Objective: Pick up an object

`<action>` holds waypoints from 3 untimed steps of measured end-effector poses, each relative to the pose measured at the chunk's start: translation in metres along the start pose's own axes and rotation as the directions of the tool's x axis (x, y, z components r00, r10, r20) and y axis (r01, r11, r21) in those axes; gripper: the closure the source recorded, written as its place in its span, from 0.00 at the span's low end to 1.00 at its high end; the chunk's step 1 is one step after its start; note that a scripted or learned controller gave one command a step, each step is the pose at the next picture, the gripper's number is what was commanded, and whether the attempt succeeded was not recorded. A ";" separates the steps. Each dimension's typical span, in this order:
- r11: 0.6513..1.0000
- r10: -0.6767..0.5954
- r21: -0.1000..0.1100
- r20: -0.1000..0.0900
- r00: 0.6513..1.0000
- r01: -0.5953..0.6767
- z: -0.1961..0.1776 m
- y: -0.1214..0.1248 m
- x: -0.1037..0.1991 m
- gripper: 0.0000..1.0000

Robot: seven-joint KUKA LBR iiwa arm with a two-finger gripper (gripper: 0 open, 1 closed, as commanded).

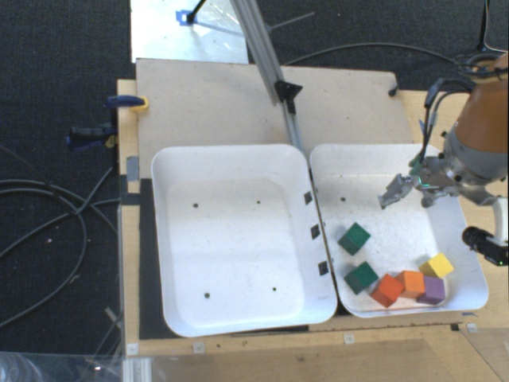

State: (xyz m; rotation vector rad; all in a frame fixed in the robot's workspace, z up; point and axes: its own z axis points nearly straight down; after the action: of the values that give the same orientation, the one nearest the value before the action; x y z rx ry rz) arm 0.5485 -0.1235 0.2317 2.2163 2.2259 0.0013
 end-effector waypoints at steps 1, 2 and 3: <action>1.000 0.001 0.008 -0.003 1.000 -0.001 0.111 -0.044 0.043 0.00; 1.000 0.001 -0.005 0.003 1.000 -0.001 0.142 0.024 0.002 0.00; 1.000 0.004 0.008 -0.003 1.000 -0.004 0.142 -0.051 0.022 0.00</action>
State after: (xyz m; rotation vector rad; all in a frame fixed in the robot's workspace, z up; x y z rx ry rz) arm 0.4980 -0.1019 0.0892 2.2255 2.2270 -0.0040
